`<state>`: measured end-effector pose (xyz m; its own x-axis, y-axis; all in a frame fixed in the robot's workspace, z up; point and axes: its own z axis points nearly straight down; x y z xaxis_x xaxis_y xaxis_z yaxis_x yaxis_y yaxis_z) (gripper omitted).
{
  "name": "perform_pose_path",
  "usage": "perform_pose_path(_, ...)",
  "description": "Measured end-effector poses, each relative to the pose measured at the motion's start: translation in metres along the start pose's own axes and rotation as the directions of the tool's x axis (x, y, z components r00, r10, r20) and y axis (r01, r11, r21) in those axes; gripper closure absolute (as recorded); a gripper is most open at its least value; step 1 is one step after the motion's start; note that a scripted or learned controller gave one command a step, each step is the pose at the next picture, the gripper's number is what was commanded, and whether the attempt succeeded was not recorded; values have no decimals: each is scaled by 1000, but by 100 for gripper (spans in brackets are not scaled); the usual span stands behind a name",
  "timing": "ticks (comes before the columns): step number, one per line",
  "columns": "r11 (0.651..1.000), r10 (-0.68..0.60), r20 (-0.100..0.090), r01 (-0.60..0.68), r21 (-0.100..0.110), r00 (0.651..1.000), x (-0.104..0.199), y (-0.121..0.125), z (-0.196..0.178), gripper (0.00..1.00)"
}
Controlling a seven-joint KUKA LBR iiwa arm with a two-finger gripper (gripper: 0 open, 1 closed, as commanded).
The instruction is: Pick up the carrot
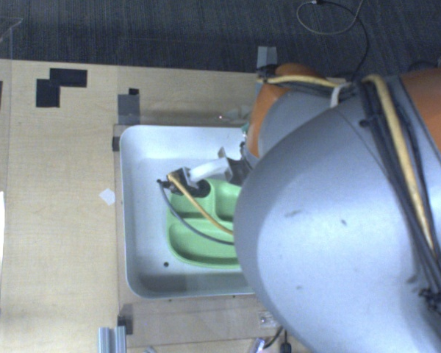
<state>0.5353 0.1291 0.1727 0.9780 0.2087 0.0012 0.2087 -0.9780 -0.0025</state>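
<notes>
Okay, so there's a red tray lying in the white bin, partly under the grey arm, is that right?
Not quite: the tray is green, not red. The camera view shows it lying in the white bin, partly under the grey arm, as you said.

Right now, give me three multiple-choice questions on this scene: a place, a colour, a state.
1. The green dish lies: A in the white bin; B on the carpet; C on the bare bench.
2. The band on the arm is: A blue; B orange; C red.
3. The dish is: A in full view; B partly under the arm; C standing on edge.
Answers: A, bin walls surround it; B, orange shows above the grey; B, the arm covers its right side.
</notes>
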Motion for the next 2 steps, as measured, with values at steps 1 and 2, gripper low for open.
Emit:
perform_pose_path(1, 1000, 0, -2, 0, 3, 1000, 1, 0, -10, 100)
perform_pose_path(2, 1000, 4, 0, -4, -2, 1000, -52, 11, -39, 100)
